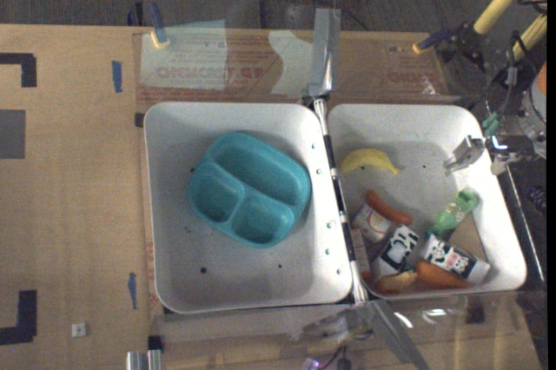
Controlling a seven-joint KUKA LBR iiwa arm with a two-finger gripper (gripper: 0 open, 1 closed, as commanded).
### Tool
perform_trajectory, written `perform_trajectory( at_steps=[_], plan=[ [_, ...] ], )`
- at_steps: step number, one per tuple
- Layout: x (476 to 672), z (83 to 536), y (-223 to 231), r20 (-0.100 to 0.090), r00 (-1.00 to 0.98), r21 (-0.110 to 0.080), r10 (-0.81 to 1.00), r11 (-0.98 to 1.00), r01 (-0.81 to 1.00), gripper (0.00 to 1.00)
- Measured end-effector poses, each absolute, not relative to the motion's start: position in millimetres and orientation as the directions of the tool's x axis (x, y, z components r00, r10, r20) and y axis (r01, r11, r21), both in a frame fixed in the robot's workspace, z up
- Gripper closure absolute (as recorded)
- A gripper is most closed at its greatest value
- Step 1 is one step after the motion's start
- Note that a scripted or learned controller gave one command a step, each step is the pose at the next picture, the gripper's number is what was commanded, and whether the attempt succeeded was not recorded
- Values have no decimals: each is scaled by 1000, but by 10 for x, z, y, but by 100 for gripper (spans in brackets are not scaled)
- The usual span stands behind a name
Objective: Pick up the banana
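1. Grey KUKA arm (530, 112) enters from right edge of camera view, only its wrist end visible, partly cut off by the frame
2. Small metallic two-finger gripper (466, 153) extends leftward from the wrist, low, tip pointing down-left
3. Nothing seen between the gripper's tips
4. Cables and fittings crowd the wrist; detail there blurred

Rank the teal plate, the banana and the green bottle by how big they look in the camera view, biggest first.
1. teal plate, by far the largest.
2. banana.
3. green bottle, though it looks close to the banana, so that order is unsure.
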State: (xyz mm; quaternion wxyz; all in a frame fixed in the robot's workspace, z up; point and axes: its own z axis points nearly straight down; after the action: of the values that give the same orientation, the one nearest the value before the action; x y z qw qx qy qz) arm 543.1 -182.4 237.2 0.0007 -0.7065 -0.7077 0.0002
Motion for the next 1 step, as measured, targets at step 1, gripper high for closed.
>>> perform_trajectory(
  at_steps=[1],
  plan=[
    [5695, 1739, -949, 1, -2, -1, 1000, 2, 1000, 0]
  ],
)
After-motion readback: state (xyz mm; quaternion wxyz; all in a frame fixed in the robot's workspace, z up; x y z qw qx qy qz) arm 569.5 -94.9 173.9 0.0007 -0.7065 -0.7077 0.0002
